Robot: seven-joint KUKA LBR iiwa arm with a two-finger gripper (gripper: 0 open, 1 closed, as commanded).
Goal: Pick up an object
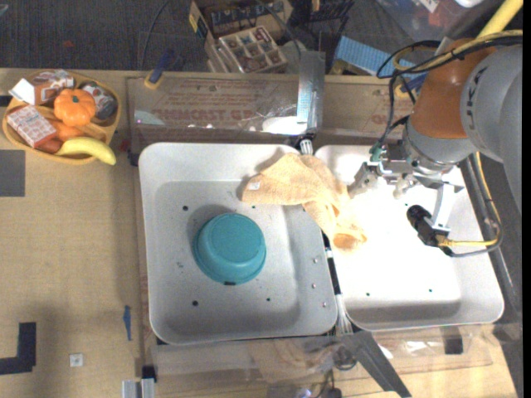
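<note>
Two bins: a left bin and a right bin are seen side by side, sharing a central rim.
Candidate object 1: a tan cloth is draped across the shared rim, its bulk in the left bin at the 1 o'clock corner, its tail hanging into the right bin.
Candidate object 2: a teal bowl, upturned, is placed near the left bin's centre.
Key relation: the cloth lies at 9 o'clock from the gripper, just beside it; the bowl lies at about 8 o'clock, well apart.
Cloth long axis: judged to run from 10 to 4 o'clock, ending in an orange-tinted fold.
Arm pose: the wrist is held over the right bin's 11 o'clock area, with the orange band above it and the fingers directed downward.
Finger state: cannot be told; the tips are too small and blurred against the white floor.
Grasp: nothing is seen between the fingers.
Bench margin: a fruit basket is noted at 10 o'clock.
</note>
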